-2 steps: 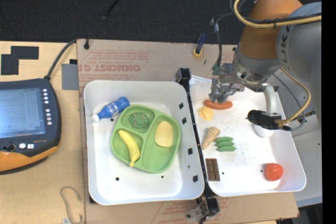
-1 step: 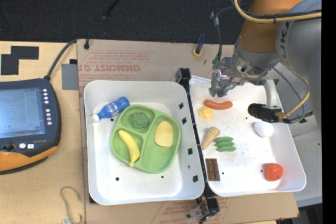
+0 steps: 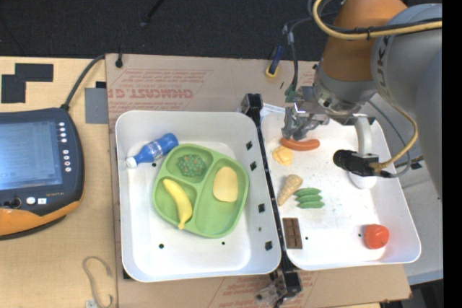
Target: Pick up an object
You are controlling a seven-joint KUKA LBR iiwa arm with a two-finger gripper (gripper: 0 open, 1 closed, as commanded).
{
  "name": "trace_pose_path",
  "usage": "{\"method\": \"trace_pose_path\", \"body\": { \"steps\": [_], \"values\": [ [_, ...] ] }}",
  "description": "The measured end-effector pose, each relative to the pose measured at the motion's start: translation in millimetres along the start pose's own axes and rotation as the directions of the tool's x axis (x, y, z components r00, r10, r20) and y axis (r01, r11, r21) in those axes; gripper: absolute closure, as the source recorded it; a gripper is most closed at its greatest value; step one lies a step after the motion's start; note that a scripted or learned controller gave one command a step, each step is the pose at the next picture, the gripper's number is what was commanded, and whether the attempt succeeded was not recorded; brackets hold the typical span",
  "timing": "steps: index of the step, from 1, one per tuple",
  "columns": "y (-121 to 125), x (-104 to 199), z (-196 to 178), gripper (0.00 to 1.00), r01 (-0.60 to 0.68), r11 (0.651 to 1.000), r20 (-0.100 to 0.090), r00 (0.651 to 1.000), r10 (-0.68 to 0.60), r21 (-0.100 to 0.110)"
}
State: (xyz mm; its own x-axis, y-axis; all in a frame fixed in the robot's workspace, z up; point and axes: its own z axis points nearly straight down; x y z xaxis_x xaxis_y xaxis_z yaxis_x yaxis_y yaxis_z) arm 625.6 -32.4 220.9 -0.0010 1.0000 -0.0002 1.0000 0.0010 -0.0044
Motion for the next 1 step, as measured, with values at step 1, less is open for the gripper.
{"method": "trace_pose_path", "body": {
  "steps": [1],
  "values": [
    [-0.1, -9.9, 3.3, 1.00, -0.002, 1.000, 0.000, 1.000, 0.002, 0.000]
  ]
}}
